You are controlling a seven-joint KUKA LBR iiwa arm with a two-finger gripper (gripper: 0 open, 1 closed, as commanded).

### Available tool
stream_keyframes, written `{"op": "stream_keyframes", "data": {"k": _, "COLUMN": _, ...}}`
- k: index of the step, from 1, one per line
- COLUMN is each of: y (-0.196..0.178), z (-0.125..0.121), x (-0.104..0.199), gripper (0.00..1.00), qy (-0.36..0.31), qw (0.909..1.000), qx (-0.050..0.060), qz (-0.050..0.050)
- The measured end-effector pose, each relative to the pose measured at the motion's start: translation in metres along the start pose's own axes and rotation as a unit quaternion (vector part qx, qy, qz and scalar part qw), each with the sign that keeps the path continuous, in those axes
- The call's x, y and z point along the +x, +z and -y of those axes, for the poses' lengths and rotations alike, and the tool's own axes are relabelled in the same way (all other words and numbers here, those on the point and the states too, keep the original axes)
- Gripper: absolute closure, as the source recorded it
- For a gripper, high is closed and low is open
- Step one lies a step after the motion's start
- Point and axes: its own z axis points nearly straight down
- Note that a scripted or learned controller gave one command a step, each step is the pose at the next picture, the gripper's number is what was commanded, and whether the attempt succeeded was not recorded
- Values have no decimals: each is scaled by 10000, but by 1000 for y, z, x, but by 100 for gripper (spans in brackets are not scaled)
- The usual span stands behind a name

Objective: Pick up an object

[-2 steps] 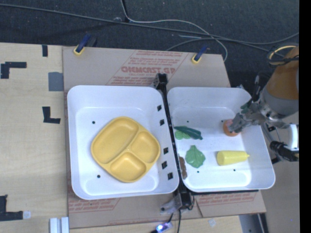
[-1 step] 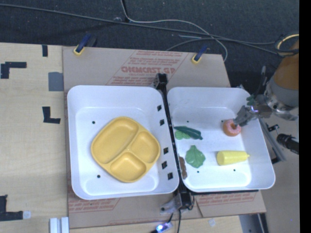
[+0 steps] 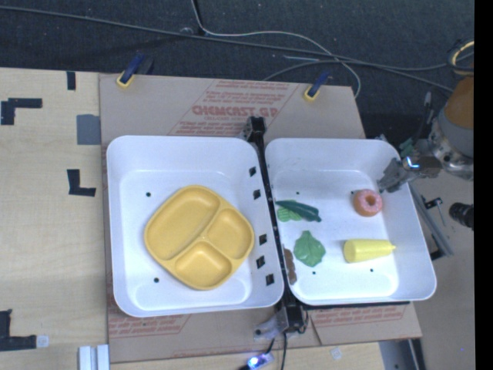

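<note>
Hand (image 3: 391, 177) hung at the right rim of the right bin (image 3: 339, 151), its dark fingers reaching just over the wall toward the donut; whether they stood wide or narrow I cannot tell, since they blurred into one dark shape, and nothing showed between them. Nearest the camera in that bin lay a yellow cone (image 3: 368, 250), on its side with the tip pointing right, and just left of it a green leaf (image 3: 309, 249). A little farther back sat a long green pod (image 3: 296, 210) near the dividing wall, and over to the right the pink donut (image 3: 367, 203), flat on the floor and close beside the fingers. The left bin (image 3: 123, 206) held a yellow tray (image 3: 199, 237) with three compartments, lying flat. Beyond the bins the cardboard sheet (image 3: 231, 106) was pinned to the worktop (image 3: 46, 206) by two clamps, with cables trailing over the dark floor behind. The donut looked the likeliest pick: probably a light, stiff plastic toy, smooth enough to slip, so I judged the fingers should straddle its ring across the width, or go one inside the hole and one outside. The leaf looked thin and flat, hard to get under.
</note>
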Motion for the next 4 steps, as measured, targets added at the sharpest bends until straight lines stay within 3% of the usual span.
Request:
{"op": "stream_keyframes", "data": {"k": 2, "y": 18, "z": 19, "x": 106, "gripper": 100, "qy": -14, "qw": 10000, "qx": 30, "qz": -8}}
{"op": "stream_keyframes", "data": {"k": 4, "y": 4, "z": 32, "x": 219, "gripper": 100, "qy": -26, "qw": 10000, "qx": 23, "qz": -11}}
